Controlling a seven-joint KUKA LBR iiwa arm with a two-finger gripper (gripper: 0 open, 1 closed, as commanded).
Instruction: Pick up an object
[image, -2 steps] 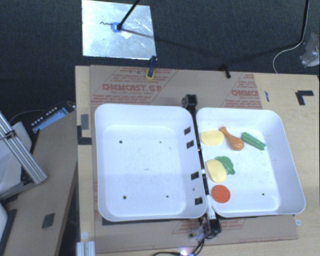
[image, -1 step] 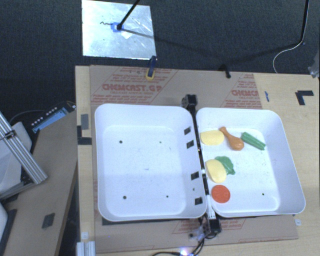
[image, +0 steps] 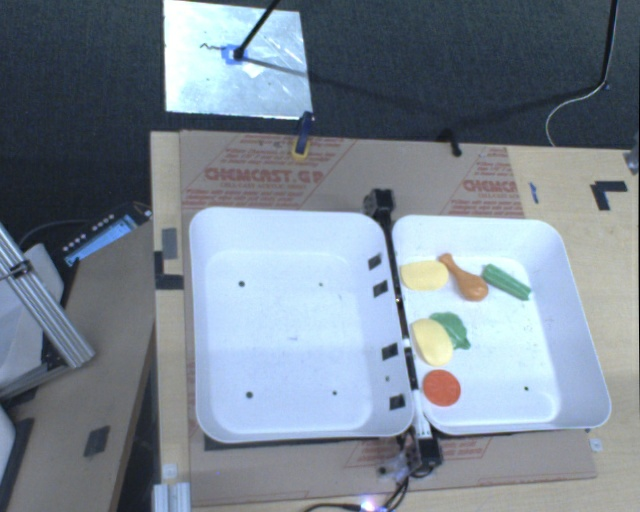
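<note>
1. Two white bins sit side by side on a brown printed cardboard sheet (image: 420, 168). The left bin (image: 290, 320) lies at 9 o'clock from the right bin (image: 560, 330), and black clips join them along their shared edge.
2. All the objects to pick lie in the right bin, on its half nearer the shared edge.
3. A pale yellow oval piece (image: 424, 275) lies at about 10 o'clock from that bin's centre, close to the dividing wall.
4. An orange drumstick-shaped piece (image: 468, 283) lies just at 3 o'clock of the yellow oval, its thin end pointing toward 11 o'clock.
5. A long green piece (image: 506, 281) lies at 3 o'clock of the orange one, near it but apart, slanted from 10 to 4 o'clock.
6. A second yellow piece (image: 432, 343) lies at about 8 o'clock from the bin's centre. A green leafy piece (image: 453, 328) touches its 2 o'clock side.
7. A red disc (image: 442, 388) lies flat at 6 o'clock of that second yellow piece, near the bin's front wall.
8. Beyond the bins at 12 o'clock, a yellow-and-blue clip (image: 301, 142) sits at the cardboard's edge, and a shiny silver sheet (image: 237, 60) lies on the dark floor.
9. Whether the gripper is released, clenched or grasping anything cannot be told here.
</note>
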